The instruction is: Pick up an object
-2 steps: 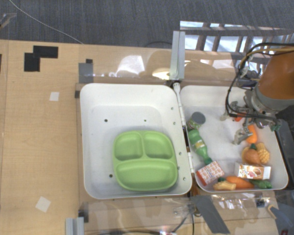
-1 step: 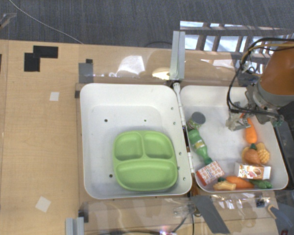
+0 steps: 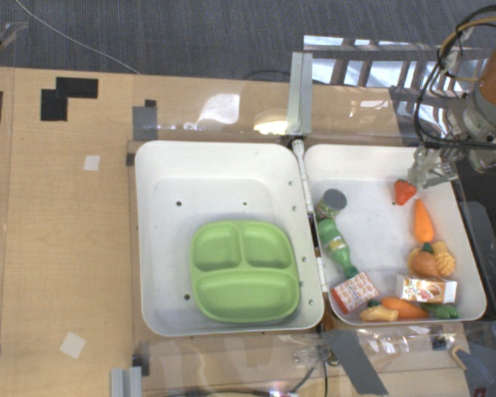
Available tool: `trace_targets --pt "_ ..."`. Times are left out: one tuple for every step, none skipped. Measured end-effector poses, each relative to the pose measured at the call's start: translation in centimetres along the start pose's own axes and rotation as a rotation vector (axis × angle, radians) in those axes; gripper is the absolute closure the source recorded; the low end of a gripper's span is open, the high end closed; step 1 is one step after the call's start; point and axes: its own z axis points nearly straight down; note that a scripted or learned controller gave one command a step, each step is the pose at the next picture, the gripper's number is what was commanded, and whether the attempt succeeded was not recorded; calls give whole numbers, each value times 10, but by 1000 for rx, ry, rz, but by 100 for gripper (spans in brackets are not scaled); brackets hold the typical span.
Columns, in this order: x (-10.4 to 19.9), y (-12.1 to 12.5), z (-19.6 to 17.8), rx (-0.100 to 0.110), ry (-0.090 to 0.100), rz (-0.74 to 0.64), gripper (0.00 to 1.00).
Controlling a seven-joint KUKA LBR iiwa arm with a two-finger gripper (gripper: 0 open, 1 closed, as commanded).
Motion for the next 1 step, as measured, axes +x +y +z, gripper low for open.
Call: trace_targets --pt "-61 20 -57 -7 7 101 100"
